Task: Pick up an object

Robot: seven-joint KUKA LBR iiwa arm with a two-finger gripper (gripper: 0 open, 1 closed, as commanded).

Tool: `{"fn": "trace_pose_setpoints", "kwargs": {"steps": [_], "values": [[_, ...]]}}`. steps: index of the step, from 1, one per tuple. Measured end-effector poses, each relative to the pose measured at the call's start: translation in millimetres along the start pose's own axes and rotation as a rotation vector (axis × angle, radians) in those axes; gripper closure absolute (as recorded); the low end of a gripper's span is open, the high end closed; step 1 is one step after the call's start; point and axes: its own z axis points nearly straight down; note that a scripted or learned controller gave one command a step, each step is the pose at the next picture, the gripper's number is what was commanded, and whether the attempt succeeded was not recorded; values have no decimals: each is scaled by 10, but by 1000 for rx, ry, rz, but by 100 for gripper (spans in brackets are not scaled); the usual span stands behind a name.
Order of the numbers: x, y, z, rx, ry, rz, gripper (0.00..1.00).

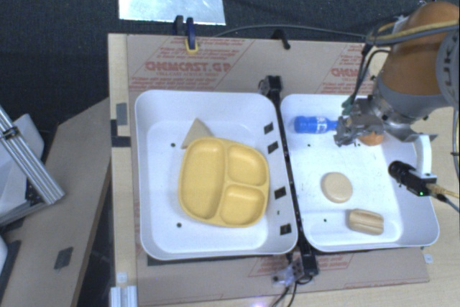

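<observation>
From my screen I take the divider [287,176] between the two white bins as my mark. Right of it lies the right bin [417,234], a shallow moulded plastic tray with rounded corners and a smooth, faintly speckled floor. The gripper [350,131] hangs low over that bin's far part, right of the divider, under the grey arm [417,75] with its orange band. Just beside the gripper, between it and the divider, lies a blue bottle [314,125] on its side, a glossy cylinder with a paler end toward the gripper; whether they touch I cannot tell. An orange thing [374,138] peeks out on the gripper's other side (shape unclear, mostly hidden). I cannot tell how the fingers stand: they are a dark blur from here.

Nearer, still right of the divider, sits a flat cream disc [336,187], matte and round, and nearer again a tan bun-like block [365,221] with soft edges.

Left of the divider, in the left bin [154,226], lies a yellow plate [223,182] with three compartments, smooth plastic, and a tan wedge [196,131] touching its far edge. Both bins rest on a cardboard sheet on the counter [79,176].
</observation>
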Motion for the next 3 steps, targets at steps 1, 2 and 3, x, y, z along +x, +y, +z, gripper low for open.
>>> {"fn": "trace_pose_setpoints", "kwargs": {"steps": [1, 2, 3], "values": [[585, -135, -93, -1, 0, -2, 100], [1092, -209, 7, -1, 0, -1, 100], [1600, -372, -110, -2, 0, -1, 100]]}}
